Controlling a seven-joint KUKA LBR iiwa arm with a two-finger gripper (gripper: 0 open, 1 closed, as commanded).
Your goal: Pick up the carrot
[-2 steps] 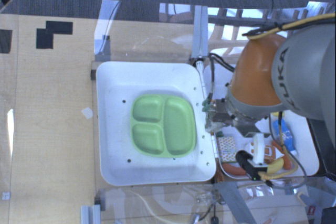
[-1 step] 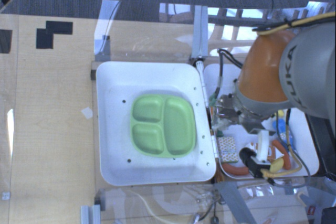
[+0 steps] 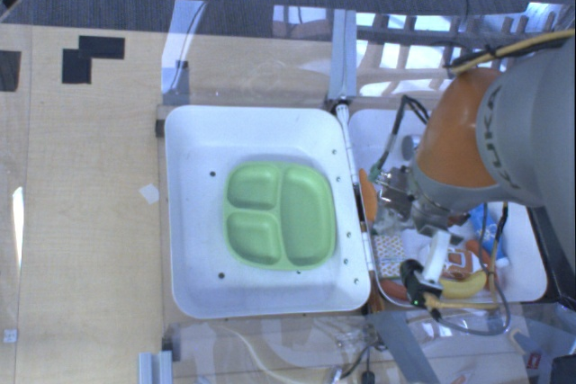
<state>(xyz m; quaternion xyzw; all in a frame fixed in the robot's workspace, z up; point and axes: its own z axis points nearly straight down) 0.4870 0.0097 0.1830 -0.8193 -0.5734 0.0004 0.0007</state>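
From the camera above, two shallow white plastic bins sit side by side on the pale wooden worktop point(image 3: 81, 193). The left white bin point(image 3: 193, 283) has a light green plastic plate with three sections point(image 3: 279, 213) lying in its middle. The right white bin point(image 3: 531, 279) is crowded with small toy foods, and the big grey arm with the orange band point(image 3: 459, 135) hangs over it.

The long thin orange carrot point(image 3: 367, 196) lies in the right bin, right next to the wall between the two bins. Its long side runs up and down the picture, along that wall, so it points toward the far end and the near end of the bin. I cannot tell which end is the tip. Part of it is hidden by the arm's wrist.

The end effector point(image 3: 392, 193) sits low over the right bin, just beside the carrot. The arm's wrist covers it, so I cannot tell how it is set, and I see nothing held in it.

I think the step now is reaching down for the carrot; it is not picked up yet. The next move needs care. The carrot hugs the bin wall, so there is little room on that side. A grab across its thin middle looks best. A yellow toy banana point(image 3: 463, 286) lies near the front, away from the carrot.
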